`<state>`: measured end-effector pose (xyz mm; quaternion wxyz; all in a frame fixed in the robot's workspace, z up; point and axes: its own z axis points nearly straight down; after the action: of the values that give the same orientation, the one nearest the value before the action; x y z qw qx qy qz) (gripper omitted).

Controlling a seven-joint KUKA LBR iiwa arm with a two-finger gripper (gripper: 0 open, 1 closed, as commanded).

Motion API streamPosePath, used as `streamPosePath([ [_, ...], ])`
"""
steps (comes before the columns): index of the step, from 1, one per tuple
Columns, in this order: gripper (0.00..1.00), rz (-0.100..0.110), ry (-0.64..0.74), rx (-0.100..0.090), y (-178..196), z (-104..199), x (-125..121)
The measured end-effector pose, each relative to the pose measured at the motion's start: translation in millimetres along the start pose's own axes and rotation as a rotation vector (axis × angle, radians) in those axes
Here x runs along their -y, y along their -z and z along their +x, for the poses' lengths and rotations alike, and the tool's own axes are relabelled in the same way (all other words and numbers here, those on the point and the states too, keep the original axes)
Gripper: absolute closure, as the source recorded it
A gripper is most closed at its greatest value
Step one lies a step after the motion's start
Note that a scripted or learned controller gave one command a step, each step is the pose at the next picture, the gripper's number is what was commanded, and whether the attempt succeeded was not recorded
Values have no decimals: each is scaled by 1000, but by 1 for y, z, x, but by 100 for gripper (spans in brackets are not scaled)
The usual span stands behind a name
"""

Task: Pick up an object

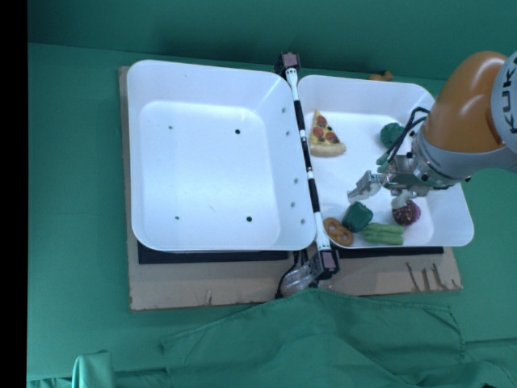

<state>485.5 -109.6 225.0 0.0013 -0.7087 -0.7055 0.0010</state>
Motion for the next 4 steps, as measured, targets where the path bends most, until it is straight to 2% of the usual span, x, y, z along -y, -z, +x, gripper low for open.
streamPosePath([
  [1,0,-11,0,1,-43,-1,-3],
  [2,100,-25,-4,6,-28,-3,-5],
  [3,100,-12,2,3,25,0,3],
  [4,100,-13,2,3,72,3,-3],
])
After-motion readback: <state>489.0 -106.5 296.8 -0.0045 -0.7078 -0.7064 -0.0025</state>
